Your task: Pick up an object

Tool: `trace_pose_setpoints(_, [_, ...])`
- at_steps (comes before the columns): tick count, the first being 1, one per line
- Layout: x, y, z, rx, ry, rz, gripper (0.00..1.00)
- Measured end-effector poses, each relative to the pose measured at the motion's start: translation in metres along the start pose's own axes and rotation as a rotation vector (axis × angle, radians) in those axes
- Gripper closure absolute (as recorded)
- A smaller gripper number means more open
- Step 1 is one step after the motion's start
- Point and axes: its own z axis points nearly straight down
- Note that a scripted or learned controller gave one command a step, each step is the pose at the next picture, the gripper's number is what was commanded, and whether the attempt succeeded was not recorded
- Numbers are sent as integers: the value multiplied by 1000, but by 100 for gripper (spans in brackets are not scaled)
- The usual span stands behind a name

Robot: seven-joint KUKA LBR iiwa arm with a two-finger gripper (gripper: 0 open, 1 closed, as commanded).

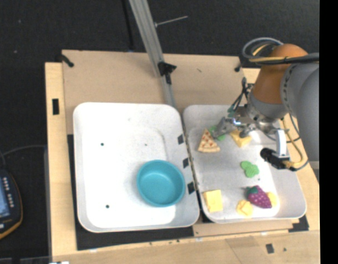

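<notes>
The gripper (pixel 233 126) hangs low over the far part of the right bin (pixel 284 205), the grey arm with its orange band (pixel 270 84) reaching in behind it; whether it is released, clenched or grasping anything cannot be told from this angle.

Far off to the gripper's left, in the left bin (pixel 97 131), sits a blue bowl (pixel 160 182), toward that bin's near right corner. Just to the gripper's left and slightly nearer the camera lies a pizza slice toy (pixel 208 142), close beside a green piece (pixel 219 130) that seems to sit right at the gripper. Nearer the camera and to the left, by the bin's near edge, rests a yellow block (pixel 213 200). Right beside the gripper, a little to its right, is a small yellow wedge (pixel 241 139). Further toward the camera lie a green lumpy toy (pixel 249 169), then a small yellow piece (pixel 244 207) touching a purple grape bunch (pixel 259 196).
</notes>
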Motion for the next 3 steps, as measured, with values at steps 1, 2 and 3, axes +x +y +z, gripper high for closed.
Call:
trace_pose_setpoints(1, [-1,2,-12,-6,0,2,100])
trace_pose_setpoints(2, [5,4,-71,14,6,-4,100])
trace_pose_setpoints(3, [3,6,-124,9,5,-4,100])
